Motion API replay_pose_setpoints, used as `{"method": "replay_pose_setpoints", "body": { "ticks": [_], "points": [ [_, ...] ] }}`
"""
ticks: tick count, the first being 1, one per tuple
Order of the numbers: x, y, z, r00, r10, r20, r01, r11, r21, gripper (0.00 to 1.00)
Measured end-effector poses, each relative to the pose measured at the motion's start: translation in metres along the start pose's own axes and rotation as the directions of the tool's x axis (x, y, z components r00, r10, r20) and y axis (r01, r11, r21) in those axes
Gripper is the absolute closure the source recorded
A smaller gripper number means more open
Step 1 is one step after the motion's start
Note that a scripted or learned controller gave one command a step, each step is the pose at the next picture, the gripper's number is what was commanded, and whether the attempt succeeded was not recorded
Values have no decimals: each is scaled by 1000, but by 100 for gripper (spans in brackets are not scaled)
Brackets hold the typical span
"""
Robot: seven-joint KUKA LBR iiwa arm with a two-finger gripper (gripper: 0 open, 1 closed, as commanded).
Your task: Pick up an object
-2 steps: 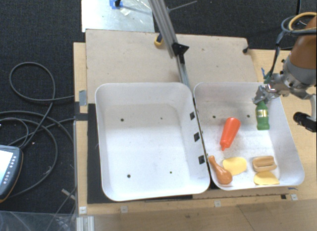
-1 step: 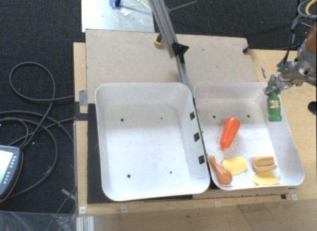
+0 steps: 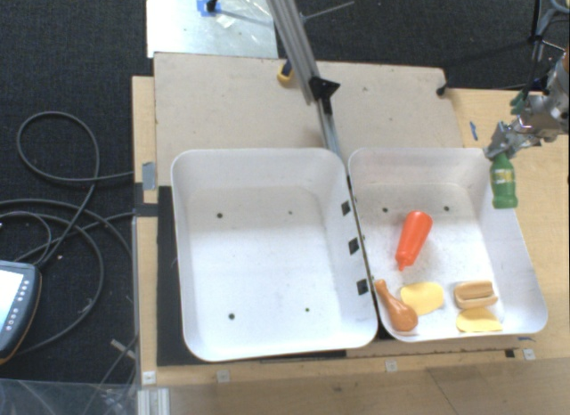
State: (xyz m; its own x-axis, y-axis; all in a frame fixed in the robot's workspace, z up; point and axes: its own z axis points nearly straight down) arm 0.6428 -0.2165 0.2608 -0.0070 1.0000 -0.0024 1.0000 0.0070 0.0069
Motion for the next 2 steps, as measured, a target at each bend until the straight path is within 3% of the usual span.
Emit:
{"method": "replay_pose_setpoints", "body": {
  "ticks": [2],
  "points": [
    [100, -40, -6, 1000, -3, -4, 3, 1000, 6, 100]
  ]
}}
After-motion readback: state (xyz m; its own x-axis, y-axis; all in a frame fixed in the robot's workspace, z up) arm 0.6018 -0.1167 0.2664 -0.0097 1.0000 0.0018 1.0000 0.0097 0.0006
